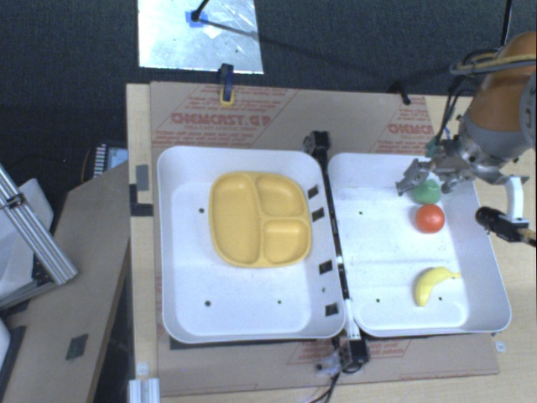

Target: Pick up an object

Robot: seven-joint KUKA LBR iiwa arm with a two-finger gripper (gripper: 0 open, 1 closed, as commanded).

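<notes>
The end effector (424,177) is seen over a green object (426,192) in the right bin (369,259); its state cannot be told.

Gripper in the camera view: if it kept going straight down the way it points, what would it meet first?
Most likely the round green object directly under the gripper in the right white bin, though depth is unclear. The red ball lies just nearer the camera.

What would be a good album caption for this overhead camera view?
Robot hand poised over a green object in the right bin, beside a tomato and banana; yellow tray in the left bin.
</notes>
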